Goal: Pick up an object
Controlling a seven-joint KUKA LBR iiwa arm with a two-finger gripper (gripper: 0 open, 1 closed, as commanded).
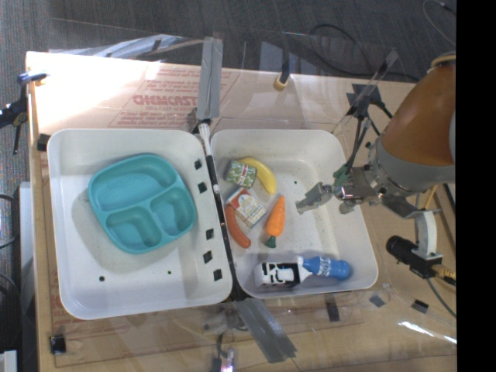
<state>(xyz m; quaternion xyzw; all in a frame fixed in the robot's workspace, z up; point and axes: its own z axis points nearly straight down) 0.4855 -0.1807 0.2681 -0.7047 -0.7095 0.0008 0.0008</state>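
I see two white bins side by side on my desk [93, 76]. The left bin [70, 270] has a blue-green plate [141, 202] in it, with three parts for food.

The right bin [310, 149] has the small toys I can pick from. A yellow banana [262, 173] lies near the top, touching a little green can [241, 174]. Below them is a small packet [248, 207] with a red sausage [237, 227] just beside it. An orange carrot [275, 218] sits to the right of the packet. Along the bottom wall lies a bottle [304, 271], black and white at one end and blue at the other.

My arm [422, 122] comes in from the right. Its gripper [310, 198] hangs over the right side of the right bin, to the right of the carrot and apart from it. The fingers [304, 203] look a little apart, and nothing sits between them. No toy is touching them.
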